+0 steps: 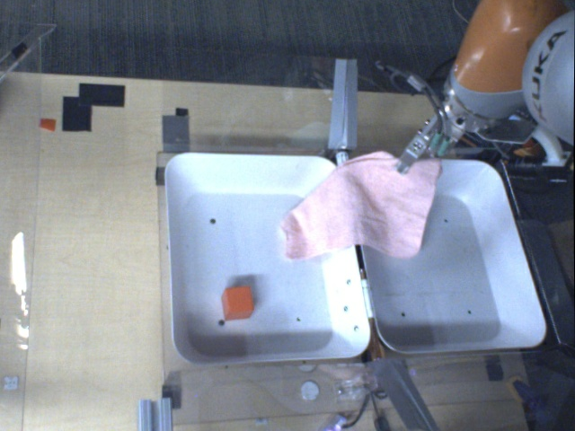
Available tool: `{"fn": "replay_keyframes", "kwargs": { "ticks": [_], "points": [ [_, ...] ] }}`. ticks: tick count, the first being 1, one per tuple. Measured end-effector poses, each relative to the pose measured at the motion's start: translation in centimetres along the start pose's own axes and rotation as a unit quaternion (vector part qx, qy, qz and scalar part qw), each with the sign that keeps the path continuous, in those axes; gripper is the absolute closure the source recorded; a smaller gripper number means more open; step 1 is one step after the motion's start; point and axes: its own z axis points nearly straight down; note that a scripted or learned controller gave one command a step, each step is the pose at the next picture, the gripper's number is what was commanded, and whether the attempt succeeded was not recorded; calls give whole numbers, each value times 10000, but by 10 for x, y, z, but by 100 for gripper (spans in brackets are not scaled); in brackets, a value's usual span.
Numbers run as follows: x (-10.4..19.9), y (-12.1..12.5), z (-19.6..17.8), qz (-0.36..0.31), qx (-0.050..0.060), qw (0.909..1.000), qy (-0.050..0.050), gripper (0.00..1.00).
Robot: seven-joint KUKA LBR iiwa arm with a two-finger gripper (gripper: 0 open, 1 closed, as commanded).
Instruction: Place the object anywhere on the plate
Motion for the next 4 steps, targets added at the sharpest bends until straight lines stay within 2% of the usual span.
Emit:
{"fn": "replay_keyframes", "kwargs": {
  "ticks": [1,2,3,4],
  "points": [
    [49,18,-6,-1992,0,9800,14,100],
    [99,38,-11,-3589,-12,9334,12,100],
    [149,73,-6,-3595,-8,9332,23,100],
    [196,95,-1,-3600,-1,9329,37,100]
  ]
}}
